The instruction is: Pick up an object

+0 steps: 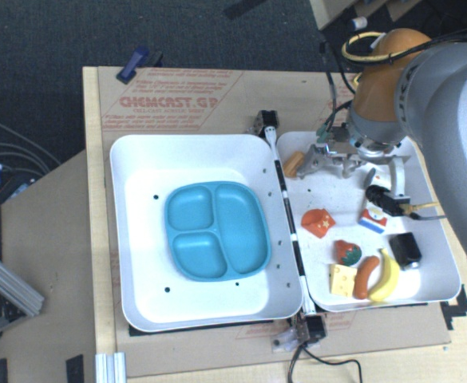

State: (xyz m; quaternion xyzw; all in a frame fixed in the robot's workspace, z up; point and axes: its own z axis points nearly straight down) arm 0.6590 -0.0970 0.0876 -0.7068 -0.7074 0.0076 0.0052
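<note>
On the left we see the left bin (pixel 137 214), a shallow white tray, and in its middle lies a blue plate (pixel 216 230) with three compartments, flat and upright. A black strip (pixel 287 214) runs along the seam where the two bins meet, with a small black clip (pixel 267 121) at its far end and another (pixel 313 325) at the near end.

Moving right, we come to the right bin (pixel 433 282), which holds all the small things. At its far left corner lies a tan piece (pixel 294 163), tilted, just beside the seam. Nearer the middle sits a red block (pixel 318 222), apart from the rest. Along the near edge we find a cluster: a red-and-green piece (pixel 347 252), a yellow cheese wedge (pixel 343 280) just below it, a sausage (pixel 366 277) touching the wedge's right side, and a banana (pixel 387 276) lying against the sausage. Right of the red block lies a small white, red and blue piece (pixel 373 219), and beyond it a black block (pixel 405 249) close to the banana's upper end.

The gripper (pixel 338 159) hangs over the far part of the right bin, near the tan piece, under the arm (pixel 441 102) with its orange band. We cannot tell whether its claw is apart or together, and we see nothing between its tips.
</note>
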